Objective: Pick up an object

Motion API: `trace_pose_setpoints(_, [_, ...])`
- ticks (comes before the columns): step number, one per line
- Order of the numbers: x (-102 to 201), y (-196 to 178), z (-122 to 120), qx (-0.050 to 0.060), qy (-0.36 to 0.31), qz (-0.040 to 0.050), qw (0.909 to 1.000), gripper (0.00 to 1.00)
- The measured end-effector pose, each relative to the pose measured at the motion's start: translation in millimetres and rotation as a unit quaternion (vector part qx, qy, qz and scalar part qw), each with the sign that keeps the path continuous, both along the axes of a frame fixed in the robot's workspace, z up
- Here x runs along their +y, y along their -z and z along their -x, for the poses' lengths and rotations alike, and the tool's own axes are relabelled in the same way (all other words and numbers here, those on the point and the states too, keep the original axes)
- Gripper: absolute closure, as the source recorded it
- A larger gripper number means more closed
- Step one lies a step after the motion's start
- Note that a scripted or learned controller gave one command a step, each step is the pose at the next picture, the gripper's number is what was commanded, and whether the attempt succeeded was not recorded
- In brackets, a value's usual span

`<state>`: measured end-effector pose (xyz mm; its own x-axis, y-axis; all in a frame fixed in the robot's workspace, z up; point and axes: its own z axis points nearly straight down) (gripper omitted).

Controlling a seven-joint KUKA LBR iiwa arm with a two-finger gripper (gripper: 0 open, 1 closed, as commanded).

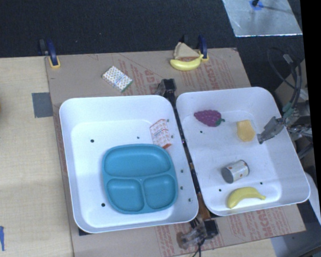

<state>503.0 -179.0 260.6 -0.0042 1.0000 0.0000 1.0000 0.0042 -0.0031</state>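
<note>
At three o'clock on the right bin [285, 158], the gripper [264, 132] reaches in over the rim, low and just beside the yellow block [245, 130]; whether it is apart or together I cannot tell at this size, and nothing shows clamped in it. That block lies at about two o'clock in the bin, apart from the purple grapes [208, 117] at eleven o'clock, the small metal can [235, 171] near the centre, and the banana [245, 196] at six o'clock along the near wall. As the nearest candidate, the block looks like a light toy piece, probably stiff enough to take a pinch across its short sides without deforming, though a smooth plastic face may slip. The can, lying on its side, would likely roll. The left bin [79, 167] holds a blue divided tray [140, 178] and a small packet [160, 133] at one o'clock.
</note>
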Motion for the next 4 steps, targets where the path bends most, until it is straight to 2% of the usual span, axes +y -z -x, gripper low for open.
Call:
trace_pose_setpoints(1, [0.8,77.1,-77.6,0.0,-0.001,0.0009,1.0,0.0])
trace_pose_setpoints(2, [-32.8,167.9,-122.0,0.0,-0.001,0.0007,1.0,0.0])
trace_pose_setpoints(3, [-33.6,156.5,-122.7,0.0,-0.002,0.0013,1.0,1.0])
trace_pose_setpoints(4, [47.2,168.8,-89.9,0.0,-0.001,0.0003,1.0,1.0])
